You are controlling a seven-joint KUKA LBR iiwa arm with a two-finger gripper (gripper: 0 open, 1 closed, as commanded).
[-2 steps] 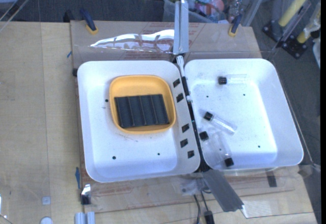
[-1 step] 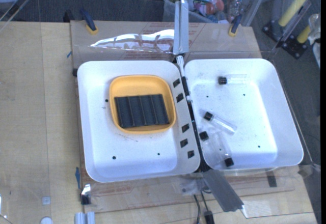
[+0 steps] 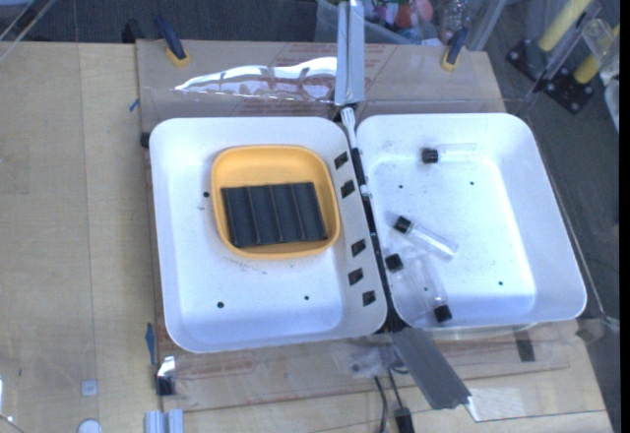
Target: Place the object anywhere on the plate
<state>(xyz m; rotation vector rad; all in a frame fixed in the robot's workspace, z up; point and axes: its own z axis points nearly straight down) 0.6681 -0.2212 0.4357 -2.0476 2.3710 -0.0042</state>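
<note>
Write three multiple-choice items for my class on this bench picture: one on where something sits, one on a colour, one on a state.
1. Where is the yellow plate?
A. in the left bin
B. in the right bin
C. on the bare bench

2. What colour is the ribbed block on the plate?
A. red
B. dark grey
C. white

3. How do the clear tubes with black caps lie?
A. stacked on the plate
B. standing in a rack
C. scattered on their sides in the right bin

Key: 1 A, the plate rests inside the left bin; 2 B, the block looks dark grey against the yellow; 3 C, the tubes lie apart on the bin floor.
</note>
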